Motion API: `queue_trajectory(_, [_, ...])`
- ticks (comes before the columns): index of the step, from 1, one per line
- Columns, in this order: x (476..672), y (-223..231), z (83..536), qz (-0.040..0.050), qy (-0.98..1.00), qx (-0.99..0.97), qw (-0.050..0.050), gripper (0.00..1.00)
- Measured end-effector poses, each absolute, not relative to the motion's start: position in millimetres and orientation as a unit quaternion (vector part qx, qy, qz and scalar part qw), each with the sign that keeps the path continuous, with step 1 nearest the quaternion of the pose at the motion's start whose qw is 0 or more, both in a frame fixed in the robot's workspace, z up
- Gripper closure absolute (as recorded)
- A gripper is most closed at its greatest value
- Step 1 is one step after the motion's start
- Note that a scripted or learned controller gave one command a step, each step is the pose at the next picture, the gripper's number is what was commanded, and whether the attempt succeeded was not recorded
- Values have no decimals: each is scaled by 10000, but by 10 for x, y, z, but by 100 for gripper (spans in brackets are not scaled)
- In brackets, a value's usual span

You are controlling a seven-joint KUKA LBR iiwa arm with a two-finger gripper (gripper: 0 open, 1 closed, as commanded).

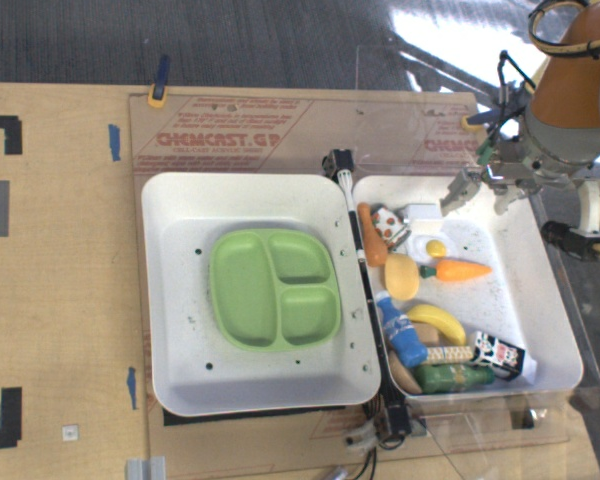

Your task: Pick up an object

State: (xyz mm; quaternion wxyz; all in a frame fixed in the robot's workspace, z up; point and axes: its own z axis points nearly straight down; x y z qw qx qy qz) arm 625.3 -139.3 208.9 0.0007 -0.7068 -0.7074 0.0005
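From my station, the pick had not begun in any way I could confirm. The arm (570, 78) hung over the far right corner of the right bin (550, 298), with the tool (480, 190) above the bin's back edge and its two fingers spread wide, nothing between them. It sat clear of every item, so I judged the task to be at the approach stage: no descent, no closing, no lift yet.

All the candidates lay in the right bin, crowded toward its left wall. A toy carrot (462, 270) lay nearly alone in the middle, just beside a small white piece with a yellow spot (432, 249). A yellow rounded item (401, 277) sat left of it, and an orange stick-shaped toy (371, 236) leaned along the divider. Nearer me were a banana (437, 320), a blue bottle (401, 336), a green packet (450, 376) and a black-and-white carton (501, 355), close together or touching.

The left bin (170, 298) held a green divided plate (275, 288), well apart from the tool.

What remained, as I judged it, was everything: choosing a target, coming down, closing and lifting. The carrot looked the easiest, having free space around it.
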Motion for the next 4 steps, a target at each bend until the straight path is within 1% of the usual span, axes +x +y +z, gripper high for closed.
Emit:
queue_trajectory(1, [5395,-1151,943,-13,-7261,-6875,-22,0])
queue_trajectory(2, [4851,-957,908,-57,-7318,-6814,-81,0])
queue_trajectory(3, [5473,-1114,899,-37,-5449,-8385,-26,0])
queue_trajectory(4, [5487,-1123,1016,-44,-5460,-8377,-61,100])
